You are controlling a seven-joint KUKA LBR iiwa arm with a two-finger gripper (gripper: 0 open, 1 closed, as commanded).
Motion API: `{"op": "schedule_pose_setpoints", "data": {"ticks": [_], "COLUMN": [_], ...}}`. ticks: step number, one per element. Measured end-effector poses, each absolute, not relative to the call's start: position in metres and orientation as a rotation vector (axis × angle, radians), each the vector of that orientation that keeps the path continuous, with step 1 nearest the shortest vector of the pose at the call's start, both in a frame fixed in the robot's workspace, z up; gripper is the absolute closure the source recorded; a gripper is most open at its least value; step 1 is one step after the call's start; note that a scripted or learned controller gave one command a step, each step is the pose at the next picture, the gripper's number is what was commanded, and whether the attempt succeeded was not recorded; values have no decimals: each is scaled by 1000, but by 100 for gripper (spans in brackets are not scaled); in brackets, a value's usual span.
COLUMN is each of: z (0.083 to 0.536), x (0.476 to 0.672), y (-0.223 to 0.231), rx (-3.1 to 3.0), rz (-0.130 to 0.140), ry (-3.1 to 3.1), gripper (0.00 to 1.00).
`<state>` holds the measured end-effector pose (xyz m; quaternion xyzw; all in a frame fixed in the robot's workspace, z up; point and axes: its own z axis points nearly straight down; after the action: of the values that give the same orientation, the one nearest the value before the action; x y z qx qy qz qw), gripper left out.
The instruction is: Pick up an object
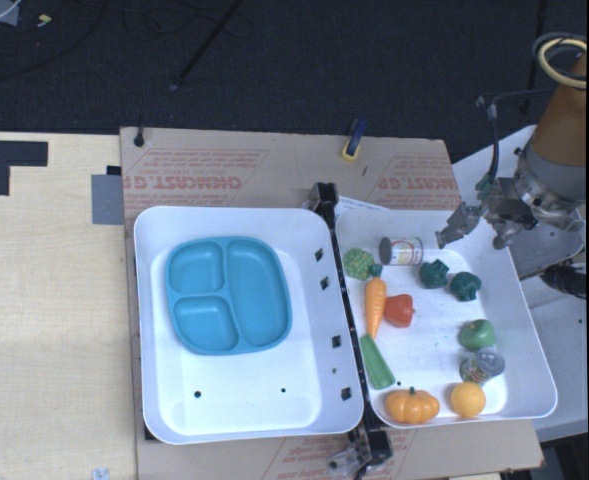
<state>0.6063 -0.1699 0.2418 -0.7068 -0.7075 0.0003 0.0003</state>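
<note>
- Gripper (479, 220): spread fingers, pinching nothing, above the right bin's (534, 353) far edge.
- Nearest object: small can (405, 252), lying near that edge.
- Risk: the can likely rolls aside if the fingers close off-centre.

Grey arm (559, 168), orange band above wrist, yellow cable loop on top, dark end effector (484, 226).

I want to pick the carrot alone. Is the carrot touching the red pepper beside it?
Cannot tell. In the camera view the carrot and red pepper sit edge to edge, with neither a clear gap nor plain contact visible.
</note>
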Motion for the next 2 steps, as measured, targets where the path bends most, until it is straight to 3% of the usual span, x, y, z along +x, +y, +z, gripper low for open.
{"op": "schedule_pose_setpoints", "data": {"ticks": [2], "z": [141], "x": [597], "y": [-182], "rx": [-2217], "rz": [5], "ry": [-2218], "gripper": [0]}}
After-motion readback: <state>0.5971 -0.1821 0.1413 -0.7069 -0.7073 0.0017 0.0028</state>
